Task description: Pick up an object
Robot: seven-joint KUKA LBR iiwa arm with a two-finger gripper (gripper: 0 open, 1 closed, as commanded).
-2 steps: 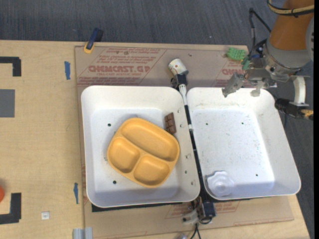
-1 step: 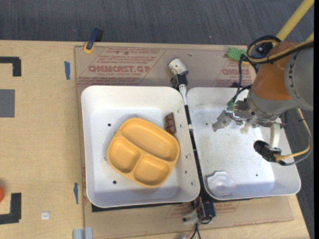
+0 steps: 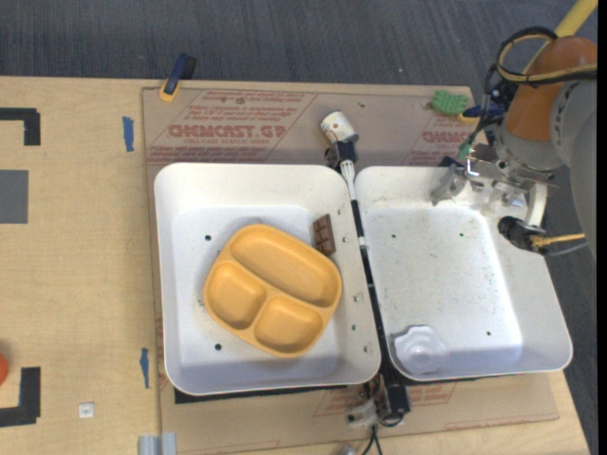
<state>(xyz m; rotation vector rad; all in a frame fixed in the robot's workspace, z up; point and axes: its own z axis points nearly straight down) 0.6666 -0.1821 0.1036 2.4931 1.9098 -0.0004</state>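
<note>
Lying in the left bin [image 3: 180, 197], toward the lower middle of the frame, is a yellow divided plate [image 3: 273, 288] with three compartments, tilted a little against the bin's edges. Touching its upper right rim is a small brown block [image 3: 323, 234], close to the wall that the two bins share. In the right bin [image 3: 531, 292], at its lower left corner, sits a clear plastic lid or cup [image 3: 418, 348], pale and hard to make out against the white floor.

My tool [image 3: 486, 180] hangs at the upper right of the frame, over the top edge of the right bin, well apart from all three things. Whether it is open or closed I cannot tell from this view; nothing is seen in it. Above it sit my grey wrist and the orange band [image 3: 541, 88].

Between the two bins, at their upper ends, stands a black fitting with a white round cap [image 3: 334, 124]. Both bins rest on a brown cardboard sheet [image 3: 237, 121] on the table [image 3: 66, 254]. A green scrap [image 3: 446, 102] lies at the sheet's upper right corner, and a blue and yellow clamp [image 3: 176, 76] at its upper left.
</note>
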